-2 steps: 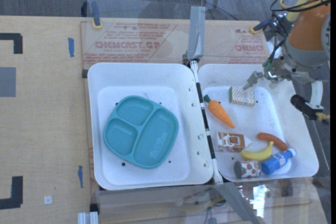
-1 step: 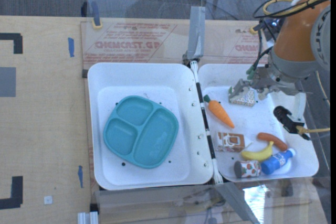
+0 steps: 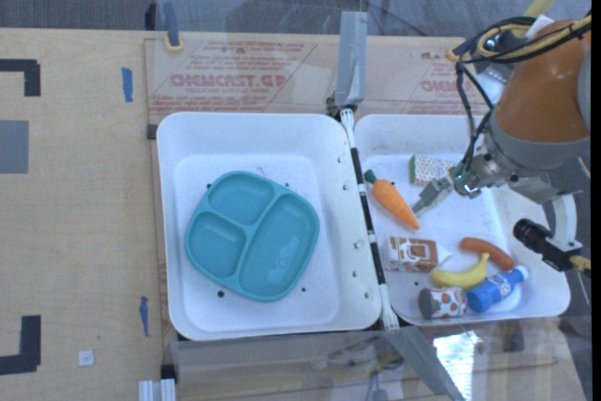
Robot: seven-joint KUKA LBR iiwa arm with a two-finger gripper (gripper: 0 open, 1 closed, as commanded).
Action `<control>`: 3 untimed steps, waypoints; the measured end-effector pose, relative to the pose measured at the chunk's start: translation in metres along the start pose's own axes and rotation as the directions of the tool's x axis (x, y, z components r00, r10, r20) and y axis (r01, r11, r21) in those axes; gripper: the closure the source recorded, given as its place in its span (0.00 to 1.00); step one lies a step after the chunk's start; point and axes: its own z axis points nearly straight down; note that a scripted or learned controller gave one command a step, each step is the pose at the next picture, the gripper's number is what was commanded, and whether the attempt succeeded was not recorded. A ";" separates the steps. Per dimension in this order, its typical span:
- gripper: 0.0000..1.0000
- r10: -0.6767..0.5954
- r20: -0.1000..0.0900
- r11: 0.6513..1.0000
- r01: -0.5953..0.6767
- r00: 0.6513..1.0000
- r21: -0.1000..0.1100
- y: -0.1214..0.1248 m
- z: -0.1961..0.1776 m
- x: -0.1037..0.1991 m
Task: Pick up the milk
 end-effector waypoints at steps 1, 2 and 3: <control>0.00 -0.009 0.002 1.000 0.009 1.000 -0.002 -0.019 0.077 0.003; 0.00 0.003 0.013 1.000 -0.003 1.000 -0.022 -0.058 0.096 0.013; 1.00 0.010 0.014 1.000 -0.009 1.000 -0.024 -0.058 0.086 0.010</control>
